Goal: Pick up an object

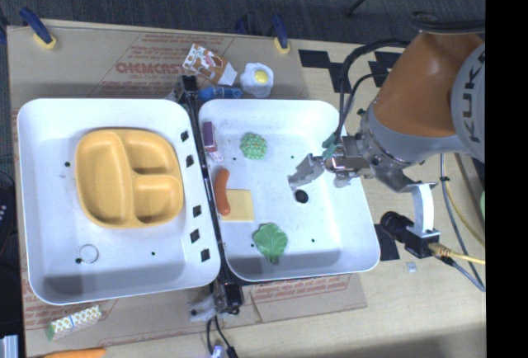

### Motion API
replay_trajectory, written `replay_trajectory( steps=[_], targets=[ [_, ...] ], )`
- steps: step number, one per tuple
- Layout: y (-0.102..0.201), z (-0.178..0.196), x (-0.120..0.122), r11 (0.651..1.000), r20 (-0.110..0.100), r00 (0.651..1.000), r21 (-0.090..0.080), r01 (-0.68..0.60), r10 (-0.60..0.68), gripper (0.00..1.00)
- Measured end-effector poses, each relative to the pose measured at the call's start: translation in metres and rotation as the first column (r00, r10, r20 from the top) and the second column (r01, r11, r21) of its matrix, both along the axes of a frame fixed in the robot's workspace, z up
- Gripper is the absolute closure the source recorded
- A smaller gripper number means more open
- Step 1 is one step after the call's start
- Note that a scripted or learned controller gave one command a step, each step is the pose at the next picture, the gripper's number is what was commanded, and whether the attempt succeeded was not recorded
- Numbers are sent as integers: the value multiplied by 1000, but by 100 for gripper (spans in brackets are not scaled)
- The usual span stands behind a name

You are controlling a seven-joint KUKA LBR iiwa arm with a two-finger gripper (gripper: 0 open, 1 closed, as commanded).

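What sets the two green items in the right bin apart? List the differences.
The upper green item is a paler, bumpy, rounded clump; the lower green item is darker, flatter and leaf-like.
The upper one looks smaller; the lower one spreads wider.
The upper one lies near the bin's far wall, left of the gripper; the lower one lies near the front wall, below the yellow square.
Both are green and lie loose on the right bin floor.

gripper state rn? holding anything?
Gripper: over the right bin, nothing visible between its fingers; open or closed cannot be told from this view.
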State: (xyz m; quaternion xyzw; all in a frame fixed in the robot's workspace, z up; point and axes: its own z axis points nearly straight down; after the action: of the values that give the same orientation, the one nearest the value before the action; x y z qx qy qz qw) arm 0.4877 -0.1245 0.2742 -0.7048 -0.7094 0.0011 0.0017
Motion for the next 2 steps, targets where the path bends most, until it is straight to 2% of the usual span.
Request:
replay_trajectory(
  steps=[1,2],
  targets=[
    [54,-84,32,1000,-2,1000,0,-15,15,0],
    [19,-173,80,995,-1,995,0,-98,98,0]
  ],
)
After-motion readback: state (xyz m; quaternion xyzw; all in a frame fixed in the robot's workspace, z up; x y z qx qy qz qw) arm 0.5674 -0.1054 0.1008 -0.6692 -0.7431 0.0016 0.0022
